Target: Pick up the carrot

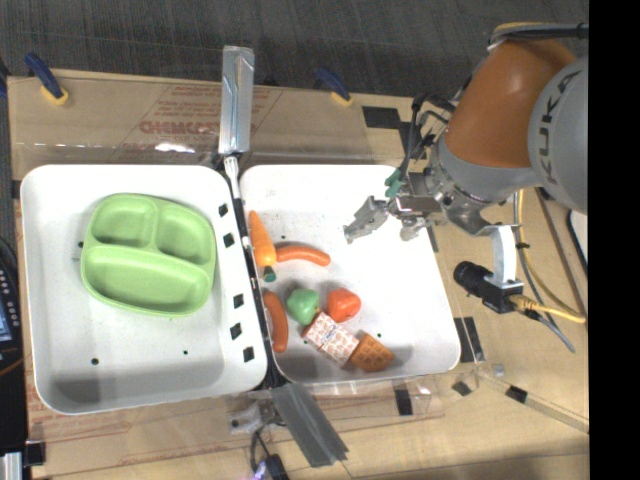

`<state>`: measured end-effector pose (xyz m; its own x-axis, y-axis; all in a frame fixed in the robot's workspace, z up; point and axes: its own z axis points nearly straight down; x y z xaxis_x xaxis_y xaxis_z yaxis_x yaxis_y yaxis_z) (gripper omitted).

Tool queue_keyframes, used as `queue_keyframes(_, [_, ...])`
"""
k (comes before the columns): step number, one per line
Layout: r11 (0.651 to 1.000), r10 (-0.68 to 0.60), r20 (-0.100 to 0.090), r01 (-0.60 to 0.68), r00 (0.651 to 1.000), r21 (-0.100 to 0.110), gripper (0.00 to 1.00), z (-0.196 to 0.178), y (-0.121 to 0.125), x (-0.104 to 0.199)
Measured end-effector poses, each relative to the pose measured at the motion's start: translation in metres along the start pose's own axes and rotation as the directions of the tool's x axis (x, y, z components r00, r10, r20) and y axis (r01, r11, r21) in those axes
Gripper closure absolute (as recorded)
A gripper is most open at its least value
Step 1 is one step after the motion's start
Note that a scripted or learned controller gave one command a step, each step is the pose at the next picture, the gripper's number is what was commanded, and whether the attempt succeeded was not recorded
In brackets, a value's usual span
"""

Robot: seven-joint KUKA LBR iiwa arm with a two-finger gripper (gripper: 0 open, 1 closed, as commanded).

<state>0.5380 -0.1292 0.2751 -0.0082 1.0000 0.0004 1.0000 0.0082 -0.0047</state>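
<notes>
Orange and long, the carrot (262,243) lies in the right bin (420,308), right against its left wall. It runs up and down the picture, with its thin tip at the top. A hot dog (301,255) touches its lower end. The gripper (385,218) hangs over bare white floor near the bin's top right, its fingers spread with nothing between them.
</notes>
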Motion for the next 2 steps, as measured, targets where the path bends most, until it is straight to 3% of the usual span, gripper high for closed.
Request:
queue_keyframes(1, [1.0,-0.005,0.0,0.005,1.0,0.002,1.0,-0.0096,0.0005,0.0006])
queue_keyframes(2, [1.0,-0.006,0.0,0.006,1.0,0.002,0.0,-0.0095,0.0004,0.0005])
